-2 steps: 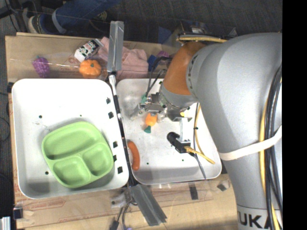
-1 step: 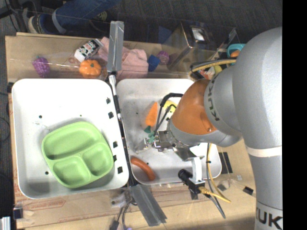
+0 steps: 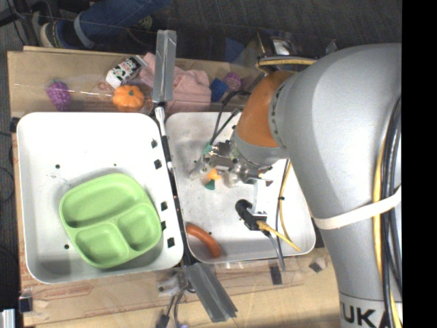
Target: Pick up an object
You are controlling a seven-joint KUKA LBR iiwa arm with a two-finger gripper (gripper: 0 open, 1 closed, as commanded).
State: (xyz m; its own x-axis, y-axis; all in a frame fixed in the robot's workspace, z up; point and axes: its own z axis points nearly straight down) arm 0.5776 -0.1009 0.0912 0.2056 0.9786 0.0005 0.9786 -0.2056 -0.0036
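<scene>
While two bins (image 3: 41, 183) sit, one tray (image 3: 109, 217) rests

A small orange object (image 3: 211, 176) with a teal-green end lies on the floor of the right bin (image 3: 225, 234), in its upper left part, just beside the gripper's tip. An orange-red sausage-shaped piece (image 3: 203, 239) lies flat and slanted near the same bin's lower left corner, close against its front wall, well apart from the small orange object
</scene>
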